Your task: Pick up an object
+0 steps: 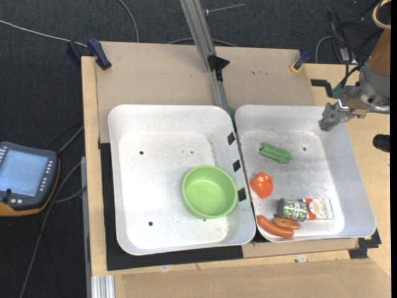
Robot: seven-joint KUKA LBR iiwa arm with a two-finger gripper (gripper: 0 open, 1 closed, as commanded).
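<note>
The hand (pixel 330 118) hovers over the right bin's (pixel 347 166) far right rim, whether wide or narrow I cannot tell, so the approach seems just begun; next, descend onto the nearby pickle (pixel 275 153).

I see dark speckled carpet (pixel 43 85) around the rig, with thin cables (pixel 124 8) trailing across it, well left of the fingers. My worktop (pixel 161 73) is pale brown board, held by a blue clamp (pixel 98 53) at one far corner. A metal pole (pixel 197 23) slants over it. On the floor lies a pendant (pixel 25 177) with a lit screen.
</note>
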